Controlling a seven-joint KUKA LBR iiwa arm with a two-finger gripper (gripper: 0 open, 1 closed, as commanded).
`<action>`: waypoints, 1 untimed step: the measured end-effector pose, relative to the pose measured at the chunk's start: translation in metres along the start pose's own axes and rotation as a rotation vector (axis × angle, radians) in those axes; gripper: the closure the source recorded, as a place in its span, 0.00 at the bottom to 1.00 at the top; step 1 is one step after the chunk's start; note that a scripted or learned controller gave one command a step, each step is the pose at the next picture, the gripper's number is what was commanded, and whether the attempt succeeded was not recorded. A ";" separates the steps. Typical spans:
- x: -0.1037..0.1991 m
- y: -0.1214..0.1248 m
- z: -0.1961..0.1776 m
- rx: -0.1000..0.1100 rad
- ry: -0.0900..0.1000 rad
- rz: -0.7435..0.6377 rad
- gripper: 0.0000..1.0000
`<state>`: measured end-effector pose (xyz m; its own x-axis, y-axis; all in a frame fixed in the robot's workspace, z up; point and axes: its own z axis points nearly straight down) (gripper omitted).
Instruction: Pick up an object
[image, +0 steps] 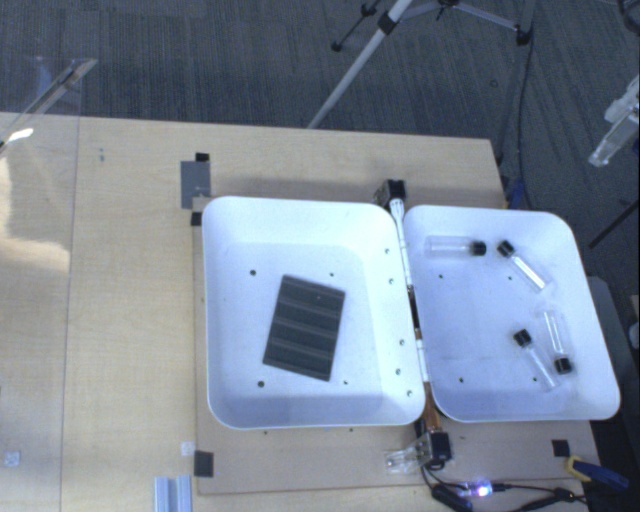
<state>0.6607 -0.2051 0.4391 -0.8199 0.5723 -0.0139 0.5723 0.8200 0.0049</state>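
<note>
Bench (110, 330) is a light wood top w/ a glossy clear sheet over its left part, catching some glare. The floor behind is dark grey carpet, w/ tripod legs (385, 25) standing at the far side. Two white bins sit side by side, touching along the middle, held by small black brackets at the corners, plus a grey bracket (195, 180) at the left bin's far-left corner. At the near edge btwn the bins there's a tangle of cables (470, 492) w/ a tiny bluish light on. Gripper (617, 128) is just a pale blur at the far right, over the floor and well apart from both bins, so can't tell if it's apart or together; nothing visibly in it. Objects-wise, left bin (225, 395) has one dark grey block (304, 327). It's flat, rectangular, w/ ribs running across it, lying roughly mid-bin and turned a bit off-square, not touching any wall. Right bin (590, 405) has clear vials w/ black caps, approx four by cap count. One vial (448, 245) lies sideways at the far-left part, cap pointing right. A second vial (525, 268) sits just beside it, angled, cap at its far end. Two more are near the right wall, a third vial (553, 335) w/ its cap at the near end and a fourth vial (535, 358) angled beside it. The clear bodies are hard to trace against the white.
</note>
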 end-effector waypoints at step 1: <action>-0.001 0.002 -0.013 -0.004 -0.011 -0.004 1.00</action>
